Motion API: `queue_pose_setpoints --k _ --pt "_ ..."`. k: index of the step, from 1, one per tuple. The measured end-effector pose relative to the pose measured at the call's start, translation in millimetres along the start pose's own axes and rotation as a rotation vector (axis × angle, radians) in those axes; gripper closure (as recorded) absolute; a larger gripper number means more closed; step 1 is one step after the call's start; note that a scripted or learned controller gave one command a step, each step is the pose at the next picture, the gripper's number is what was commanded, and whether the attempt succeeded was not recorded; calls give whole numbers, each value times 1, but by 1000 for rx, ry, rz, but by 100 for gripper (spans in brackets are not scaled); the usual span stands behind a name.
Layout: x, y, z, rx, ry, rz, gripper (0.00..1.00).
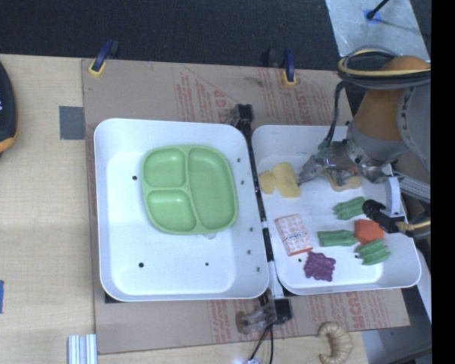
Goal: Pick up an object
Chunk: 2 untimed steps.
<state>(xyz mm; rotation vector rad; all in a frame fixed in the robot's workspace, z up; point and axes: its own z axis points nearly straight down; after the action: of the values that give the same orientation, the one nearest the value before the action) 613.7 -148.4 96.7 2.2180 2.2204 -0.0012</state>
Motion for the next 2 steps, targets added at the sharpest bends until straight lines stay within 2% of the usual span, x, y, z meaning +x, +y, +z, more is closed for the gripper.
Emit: queue_pose_setpoints --k 1,2 --pt "-68 20 -78 -5 -3 2 0" --pt "-48 -27 10 15 6 -3 0"
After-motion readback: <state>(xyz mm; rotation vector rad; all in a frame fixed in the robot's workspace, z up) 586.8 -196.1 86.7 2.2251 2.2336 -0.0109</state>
